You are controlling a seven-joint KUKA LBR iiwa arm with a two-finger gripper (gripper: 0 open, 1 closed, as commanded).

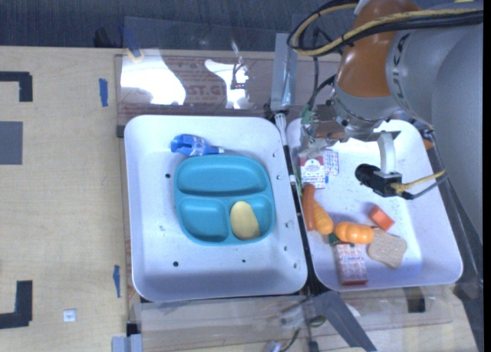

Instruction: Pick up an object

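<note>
One small carton (317, 168) under the claw (314, 142) looks light and stiff; grip its flat sides. I cannot tell the claw's state.

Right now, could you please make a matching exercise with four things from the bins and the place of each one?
Things:
1. potato
2. blue toy
3. carrot
4. bread slice

Places:
A. left bin, behind the tray
B. right bin, near corner
C. in the teal tray
D. right bin, along the left wall

Pairs: 1-C, 2-A, 3-D, 4-B
</note>
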